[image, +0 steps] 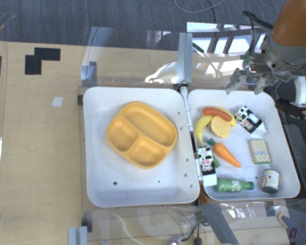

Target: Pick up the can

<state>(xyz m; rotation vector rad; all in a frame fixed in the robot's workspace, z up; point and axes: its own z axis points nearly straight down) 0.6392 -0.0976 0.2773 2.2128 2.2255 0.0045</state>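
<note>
I've got two white bins side by side on the table point(35, 152). The left bin point(99, 185) holds a yellow tray point(142, 134), smooth plastic, rounded, split into three compartments. The right bin point(280, 137) is the busy one. The can point(270, 180) sits in its near right corner, short, pale, lying close to the bin wall. Just left of it along the near edge lies a green bottle point(234, 186) on its side. Above the can is a tan cracker box point(259, 151), flat and rectangular. Mid-bin I see a carrot point(227, 154), a banana point(201, 128), a round yellow slice point(220, 128) touching it, and a red sausage point(218, 113) just behind. One cow-print carton point(248, 119) lies near the far right; another carton point(206, 162) rests against the divider between the bins.

My gripper point(247, 84) hangs over the far rim of the right bin, well apart from the can. The fingers point(234, 81) look spread and hold nothing.

A clear panel and a metal post point(184, 57) stand behind the bins, with a cable point(199, 4) looped on the dark floor.
</note>
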